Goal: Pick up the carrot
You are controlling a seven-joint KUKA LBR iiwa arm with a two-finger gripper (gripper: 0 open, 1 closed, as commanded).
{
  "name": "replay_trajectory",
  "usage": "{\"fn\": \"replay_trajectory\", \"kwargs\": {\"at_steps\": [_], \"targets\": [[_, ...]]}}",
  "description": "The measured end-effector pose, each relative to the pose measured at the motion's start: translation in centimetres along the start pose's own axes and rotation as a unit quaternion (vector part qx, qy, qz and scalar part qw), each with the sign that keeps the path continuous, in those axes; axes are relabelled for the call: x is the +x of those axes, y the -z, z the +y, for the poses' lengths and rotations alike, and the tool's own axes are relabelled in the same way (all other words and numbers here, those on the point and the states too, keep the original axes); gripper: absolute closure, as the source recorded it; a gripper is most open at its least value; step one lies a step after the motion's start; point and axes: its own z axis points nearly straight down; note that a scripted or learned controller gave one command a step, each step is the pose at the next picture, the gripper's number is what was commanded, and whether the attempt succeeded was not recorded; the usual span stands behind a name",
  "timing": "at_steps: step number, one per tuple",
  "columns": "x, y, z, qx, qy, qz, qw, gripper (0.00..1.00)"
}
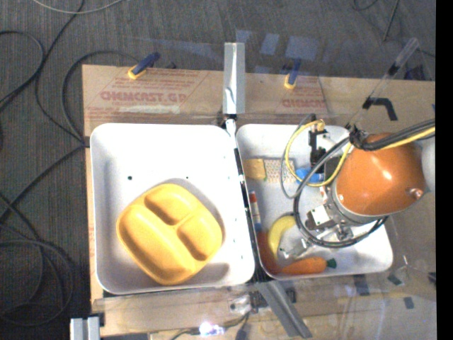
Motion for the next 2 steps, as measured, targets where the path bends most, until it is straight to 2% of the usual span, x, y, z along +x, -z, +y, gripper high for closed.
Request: {"fn": "replay_trajectory", "kwargs": {"at_steps": [1, 2], "targets": [[-0.02, 0.87, -0.08, -0.001, 0.000, 0.001, 1.0000, 1.00], [-0.06, 0.79, -0.03, -0.002, 0.000, 0.000, 1.0000, 0.00]]}}
